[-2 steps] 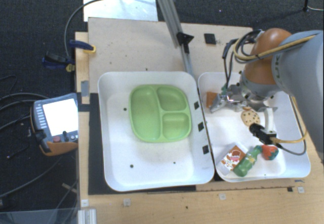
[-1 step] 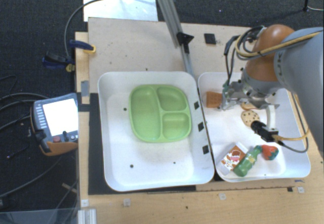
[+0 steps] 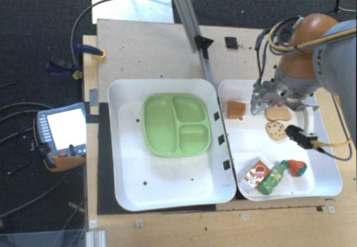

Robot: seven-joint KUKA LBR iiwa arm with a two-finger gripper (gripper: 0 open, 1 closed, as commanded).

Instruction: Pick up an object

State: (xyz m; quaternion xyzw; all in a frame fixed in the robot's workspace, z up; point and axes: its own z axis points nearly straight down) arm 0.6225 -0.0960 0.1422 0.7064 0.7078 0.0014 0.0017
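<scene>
Pincer [image 3: 260, 105] hangs low in the right bin [image 3: 245, 87], right of centre frame, between the orange-brown block [image 3: 236, 109] and the bread slice [image 3: 278, 113] (spread or pressed together, I cannot tell), probably lining up on one of them.

Two white bins [image 3: 167, 198]; one green plate [image 3: 177, 125]; six food items [image 3: 236, 109].

The gripper [image 3: 260, 104] sits low under the wrist, too small and shadowed to read. The arm [image 3: 334, 51] behind it runs off the right edge.
</scene>
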